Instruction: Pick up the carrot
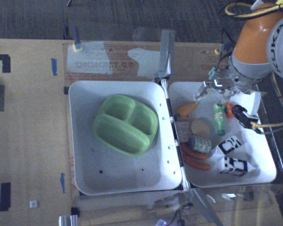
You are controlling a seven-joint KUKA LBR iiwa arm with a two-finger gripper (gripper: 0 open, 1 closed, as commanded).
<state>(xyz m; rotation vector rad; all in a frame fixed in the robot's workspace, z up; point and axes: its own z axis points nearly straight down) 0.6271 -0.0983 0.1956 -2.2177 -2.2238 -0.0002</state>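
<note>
From the one camera above the table [28, 140]: finds the carrot [187, 109] lying flat in the right bin [254, 149], in its far-left part, close to the wall shared with the left bin [80, 173]. Lies just beside a round tan piece [200, 127] on the near side and near a green bottle [219, 118] to the right. Well apart from the green divided plate [126, 124] in the other bin, and from the red sausages [195, 158] and the black-and-white blocks [236, 165] nearer the camera.

Could go wrong in several ways, judging from this layout. Could strike the shared wall on a descent at the carrot's left end, with so little room there. Could nudge the tan piece or the bottle on the way down and so knock the carrot aside. Could close on the small orange-red thing [229, 108] by the bottle instead, being similar in colour and nearer the gripper [216, 86]. Could also slip off a smooth, rounded body if taken near an end rather than across the thick middle.

Reaches in from the right with the arm [260, 29], orange band uppermost, wrist bent down over the far side of the right bin. Holds the gripper over the bin's far edge, up and to the right of the carrot, apart from it. Cannot tell from this angle how far the gripper is open; shows nothing gripped. Calls for a move left and toward the camera, then down, before any grasp.
</note>
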